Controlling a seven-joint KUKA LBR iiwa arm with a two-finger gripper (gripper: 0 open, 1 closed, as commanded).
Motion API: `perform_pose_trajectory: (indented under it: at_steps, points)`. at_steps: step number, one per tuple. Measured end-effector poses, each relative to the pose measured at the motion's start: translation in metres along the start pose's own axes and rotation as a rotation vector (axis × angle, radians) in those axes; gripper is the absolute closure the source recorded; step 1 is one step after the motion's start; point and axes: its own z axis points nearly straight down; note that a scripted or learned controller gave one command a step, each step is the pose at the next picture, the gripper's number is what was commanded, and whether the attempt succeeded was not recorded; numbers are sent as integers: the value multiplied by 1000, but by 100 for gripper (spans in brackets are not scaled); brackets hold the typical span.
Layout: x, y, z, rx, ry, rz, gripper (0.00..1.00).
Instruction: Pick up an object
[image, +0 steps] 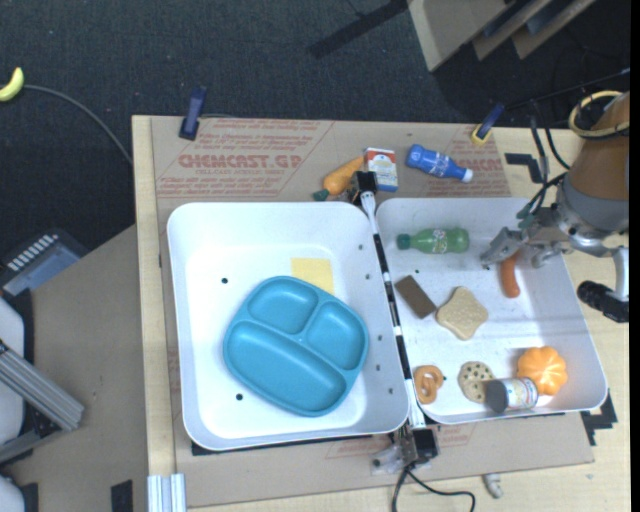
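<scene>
Sausage in right bin, gripper just above

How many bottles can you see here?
3. A green bottle lies at the right bin's far-left end, a blue bottle lies on the bench beyond the bins, and a grey-capped bottle lies near the right bin's front edge.

On the bench, 1 blue bottle and 1 small carton lie behind the bins.

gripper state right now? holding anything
gripper: over the right bin, right above the hot dog; open or shut cannot be told, no grasp visible.
</scene>
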Motion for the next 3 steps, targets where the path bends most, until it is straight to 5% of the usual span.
perform_pose_trajectory:
  at_steps: [1, 2, 3]
  points:
    - [-1, 1, -12, -5, -4, -1, 100]
    - [13, -16, 23, 0, -3, 1, 100]
    - [31, -15, -51, -5, -5, 0, 100]
